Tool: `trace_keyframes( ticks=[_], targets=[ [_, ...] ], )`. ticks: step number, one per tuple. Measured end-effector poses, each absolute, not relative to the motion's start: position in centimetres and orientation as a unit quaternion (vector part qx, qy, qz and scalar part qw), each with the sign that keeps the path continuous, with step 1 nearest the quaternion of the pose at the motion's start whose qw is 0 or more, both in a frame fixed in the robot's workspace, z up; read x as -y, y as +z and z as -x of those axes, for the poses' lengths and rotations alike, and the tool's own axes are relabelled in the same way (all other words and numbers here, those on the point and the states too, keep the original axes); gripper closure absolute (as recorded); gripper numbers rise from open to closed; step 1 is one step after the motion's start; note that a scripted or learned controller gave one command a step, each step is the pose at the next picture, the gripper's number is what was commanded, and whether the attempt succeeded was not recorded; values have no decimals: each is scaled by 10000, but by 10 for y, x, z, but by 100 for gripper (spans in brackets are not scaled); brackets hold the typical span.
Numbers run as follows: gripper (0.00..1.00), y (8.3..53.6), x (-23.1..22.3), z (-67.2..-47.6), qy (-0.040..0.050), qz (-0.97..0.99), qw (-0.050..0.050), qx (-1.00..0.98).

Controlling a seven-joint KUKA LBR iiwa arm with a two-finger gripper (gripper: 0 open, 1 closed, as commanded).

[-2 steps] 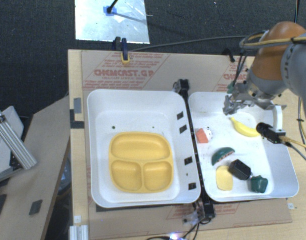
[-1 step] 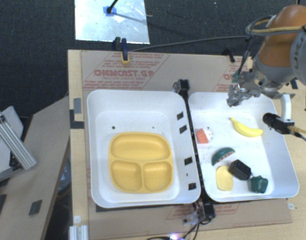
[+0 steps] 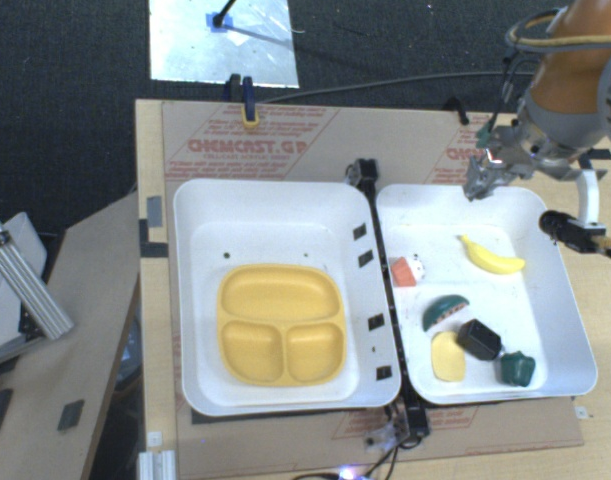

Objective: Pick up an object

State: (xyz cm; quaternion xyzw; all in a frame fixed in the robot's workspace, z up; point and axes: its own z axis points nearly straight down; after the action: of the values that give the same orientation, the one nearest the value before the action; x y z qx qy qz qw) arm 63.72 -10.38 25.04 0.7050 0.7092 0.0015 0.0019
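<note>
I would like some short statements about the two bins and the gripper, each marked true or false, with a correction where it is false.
1. The yellow divided tray lies in the left bin. True.
2. The banana lies in the left bin. False: it lies in the right bin, near its far side.
3. The gripper holds the banana. False: the gripper hangs over the far edge of the right bin, apart from the banana, with nothing seen between its fingers.
4. The black object lies between the yellow flat piece and the green object. True.
5. The orange and white block sits in the tray. False: it sits in the right bin, near the divider between the bins.
</note>
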Motion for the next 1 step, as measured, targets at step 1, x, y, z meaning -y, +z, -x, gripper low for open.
trace_keyframes(
  ticks=[1],
  targets=[
    [100,238,50,-616,0,-7044,-4,-7098]
  ],
)
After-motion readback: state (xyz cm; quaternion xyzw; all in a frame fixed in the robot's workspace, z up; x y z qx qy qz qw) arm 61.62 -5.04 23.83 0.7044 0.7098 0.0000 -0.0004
